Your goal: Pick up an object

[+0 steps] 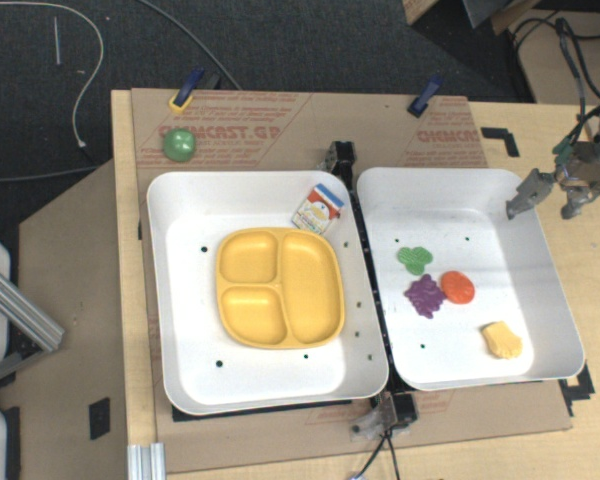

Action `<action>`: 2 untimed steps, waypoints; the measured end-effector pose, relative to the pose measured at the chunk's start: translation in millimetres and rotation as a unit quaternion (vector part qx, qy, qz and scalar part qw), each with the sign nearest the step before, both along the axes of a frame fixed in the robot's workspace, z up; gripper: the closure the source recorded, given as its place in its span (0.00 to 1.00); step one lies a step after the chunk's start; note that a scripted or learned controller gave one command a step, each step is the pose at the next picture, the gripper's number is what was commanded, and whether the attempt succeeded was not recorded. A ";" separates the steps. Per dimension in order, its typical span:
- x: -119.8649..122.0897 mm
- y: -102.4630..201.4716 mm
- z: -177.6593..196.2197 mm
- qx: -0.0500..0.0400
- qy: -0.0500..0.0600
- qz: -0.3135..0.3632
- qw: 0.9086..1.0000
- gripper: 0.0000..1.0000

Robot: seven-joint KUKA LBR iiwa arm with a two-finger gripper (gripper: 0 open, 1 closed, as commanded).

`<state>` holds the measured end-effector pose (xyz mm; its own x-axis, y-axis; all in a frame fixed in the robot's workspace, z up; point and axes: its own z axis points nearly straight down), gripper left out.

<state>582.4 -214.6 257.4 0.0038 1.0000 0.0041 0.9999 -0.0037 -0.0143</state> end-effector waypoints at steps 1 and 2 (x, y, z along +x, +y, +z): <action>2.5 1.0 8.1 -0.002 -0.007 0.002 1.000 0.00; 0.3 -4.1 -53.0 -0.001 -0.004 0.002 1.000 0.00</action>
